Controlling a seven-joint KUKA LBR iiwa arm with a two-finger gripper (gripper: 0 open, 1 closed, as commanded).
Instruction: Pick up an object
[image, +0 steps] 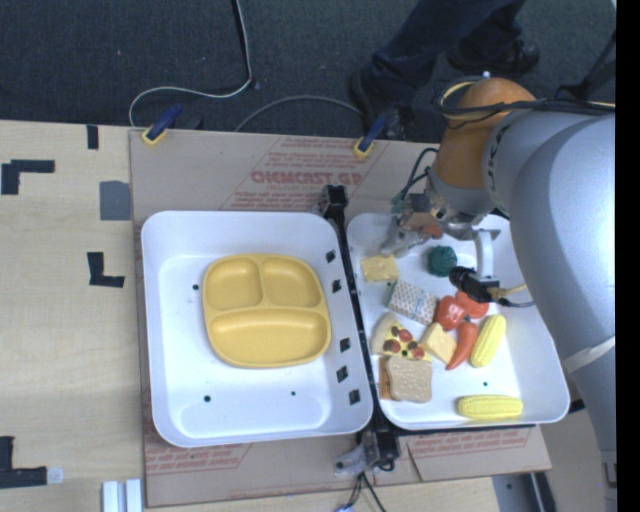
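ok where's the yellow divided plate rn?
In the camera view, the yellow divided plate lies in the left white bin, roughly centred, across the divider from the toy food pile in the right bin.

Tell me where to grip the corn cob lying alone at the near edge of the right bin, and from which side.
Grip the corn cob across its middle, coming straight down from above. It lies flat and lengthwise along the right bin's near wall, apart from the other food, so its long sides look free; closing across the narrow width seems safest.
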